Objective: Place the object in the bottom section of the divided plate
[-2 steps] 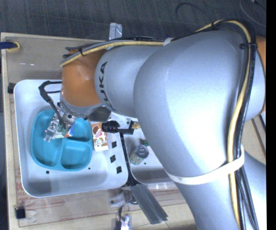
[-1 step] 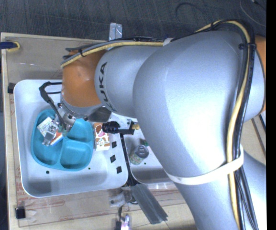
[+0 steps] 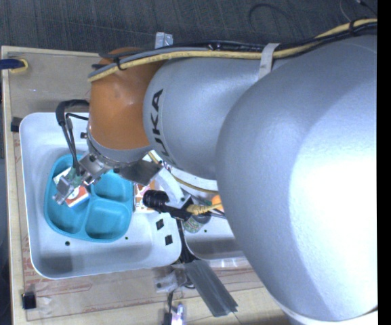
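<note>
My hand [image 3: 70,181] hangs over the left part of the blue plate [image 3: 107,215], which sits in the left bin [image 3: 32,181] on the desk. A small orange-and-white object [image 3: 78,192] lies just under it; I cannot tell whether I grip it. I judge this the placing step. Next, carry the object to the plate's bottom section.

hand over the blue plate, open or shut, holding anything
Hand: over the left part of the blue divided plate, at a small white and orange object; whether it grips it cannot be told.
</note>
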{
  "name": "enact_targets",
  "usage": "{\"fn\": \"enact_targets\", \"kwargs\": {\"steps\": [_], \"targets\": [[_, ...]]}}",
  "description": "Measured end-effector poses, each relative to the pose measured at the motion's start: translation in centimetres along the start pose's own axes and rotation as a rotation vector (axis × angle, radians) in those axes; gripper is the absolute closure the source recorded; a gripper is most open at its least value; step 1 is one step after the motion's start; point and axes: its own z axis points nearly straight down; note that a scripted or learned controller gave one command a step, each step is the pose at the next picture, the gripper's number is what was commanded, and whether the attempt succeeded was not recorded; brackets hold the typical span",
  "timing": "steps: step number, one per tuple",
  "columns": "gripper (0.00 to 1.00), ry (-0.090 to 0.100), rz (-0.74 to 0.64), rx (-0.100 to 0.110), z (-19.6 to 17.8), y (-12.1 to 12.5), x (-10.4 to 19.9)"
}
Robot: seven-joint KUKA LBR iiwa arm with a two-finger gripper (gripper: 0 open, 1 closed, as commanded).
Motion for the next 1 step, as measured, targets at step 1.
{"fn": "enact_targets", "kwargs": {"steps": [1], "targets": [[0.0, 0.0, 0.249, -0.001, -23.8, -1.08, -3.05]]}}
